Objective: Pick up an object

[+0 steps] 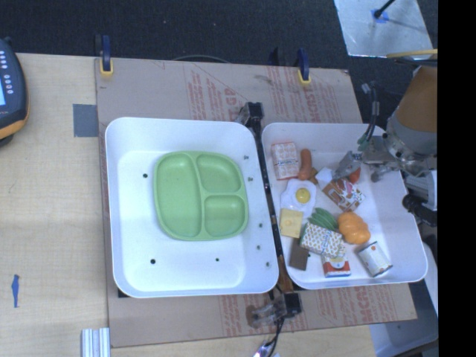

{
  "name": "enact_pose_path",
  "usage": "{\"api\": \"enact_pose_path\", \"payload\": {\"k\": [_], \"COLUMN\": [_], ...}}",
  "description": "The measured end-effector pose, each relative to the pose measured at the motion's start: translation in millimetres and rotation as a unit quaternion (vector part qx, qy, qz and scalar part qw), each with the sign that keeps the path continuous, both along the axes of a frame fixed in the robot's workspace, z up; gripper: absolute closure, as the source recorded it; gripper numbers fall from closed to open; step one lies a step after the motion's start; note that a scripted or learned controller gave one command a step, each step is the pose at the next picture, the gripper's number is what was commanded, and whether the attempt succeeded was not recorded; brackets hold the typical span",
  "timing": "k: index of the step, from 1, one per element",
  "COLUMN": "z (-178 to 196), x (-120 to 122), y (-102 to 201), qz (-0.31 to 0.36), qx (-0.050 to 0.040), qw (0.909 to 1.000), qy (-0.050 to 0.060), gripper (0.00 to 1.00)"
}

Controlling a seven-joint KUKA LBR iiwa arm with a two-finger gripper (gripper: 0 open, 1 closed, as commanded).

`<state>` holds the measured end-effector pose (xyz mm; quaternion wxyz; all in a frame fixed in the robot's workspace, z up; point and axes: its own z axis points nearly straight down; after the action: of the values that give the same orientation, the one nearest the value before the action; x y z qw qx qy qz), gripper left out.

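Observation:
The right white bin (405, 270) holds several toy food items. Among them are a pink packet (284, 160), a sausage (305, 163), a fried egg (301, 195), a yellow cheese slab (291, 222) and a red-brown snack packet (343, 193). Further items are green beans (324, 217), a patterned box (321, 239), an orange (354, 227), a tin can (374, 259) and a red-white carton (336, 267). My gripper (358, 166) hangs over the bin's upper right part, just above the snack packet, with a small red item at its tip. I see nothing lifted.
The left white bin (134, 266) carries a green divided plate (201, 195). A black divider and clamp (254, 114) sit between the bins. The arm's orange band (420, 99) reaches in from the right edge. A yellow-black device (11, 88) lies at the far left.

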<state>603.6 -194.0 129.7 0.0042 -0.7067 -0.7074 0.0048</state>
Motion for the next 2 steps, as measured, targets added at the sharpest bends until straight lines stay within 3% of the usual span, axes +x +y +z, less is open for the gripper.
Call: {"api": "enact_pose_path", "payload": {"k": [1, 2], "z": [-39.4, -26.1], "x": [-5.2, -3.9], "y": [32.4, 30.0], "qz": [0.003, 0.003], "qx": [0.0006, -0.0006], "qw": [1.0, 1.0], "qy": [-0.004, -0.005], "gripper": [0.0, 1.0]}}
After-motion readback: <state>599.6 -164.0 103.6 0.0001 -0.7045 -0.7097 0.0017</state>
